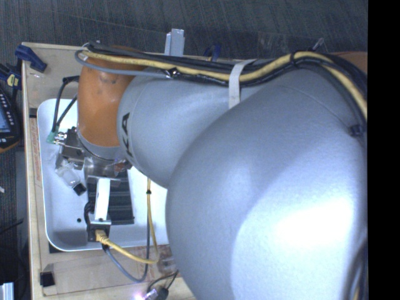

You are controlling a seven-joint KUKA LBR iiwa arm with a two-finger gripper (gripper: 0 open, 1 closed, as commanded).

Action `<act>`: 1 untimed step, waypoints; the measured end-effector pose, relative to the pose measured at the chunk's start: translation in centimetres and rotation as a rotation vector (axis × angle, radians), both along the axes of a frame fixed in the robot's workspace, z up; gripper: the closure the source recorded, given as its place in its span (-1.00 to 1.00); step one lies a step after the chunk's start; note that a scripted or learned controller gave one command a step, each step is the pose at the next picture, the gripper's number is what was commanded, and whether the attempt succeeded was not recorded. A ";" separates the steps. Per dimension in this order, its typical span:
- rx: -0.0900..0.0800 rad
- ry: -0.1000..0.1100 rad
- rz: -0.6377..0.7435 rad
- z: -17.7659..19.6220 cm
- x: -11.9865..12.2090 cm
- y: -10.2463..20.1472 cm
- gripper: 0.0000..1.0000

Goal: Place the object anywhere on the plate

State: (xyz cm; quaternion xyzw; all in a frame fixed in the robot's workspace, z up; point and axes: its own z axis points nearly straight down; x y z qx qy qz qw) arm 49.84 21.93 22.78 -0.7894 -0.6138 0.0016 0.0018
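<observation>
Progress is anybody's guess tbh, arm (250, 186) blocks most of the bin (47, 192) at frame left, and I can't tell if the hand (70, 164) is spread or pinching anything.

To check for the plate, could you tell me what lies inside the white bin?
The gripper hangs over the bin and its bare white floor; the arm covers the rest.

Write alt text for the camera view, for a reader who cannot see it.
A grey robot arm with an orange band reaches in from the right and covers most of the bench, its gripper low over the shallow white bin at the left. Yellow and black cables run along the top of the arm.
</observation>
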 end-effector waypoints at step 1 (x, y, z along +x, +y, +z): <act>-0.001 -0.004 -0.288 6.4 -2.3 0.0 -1.00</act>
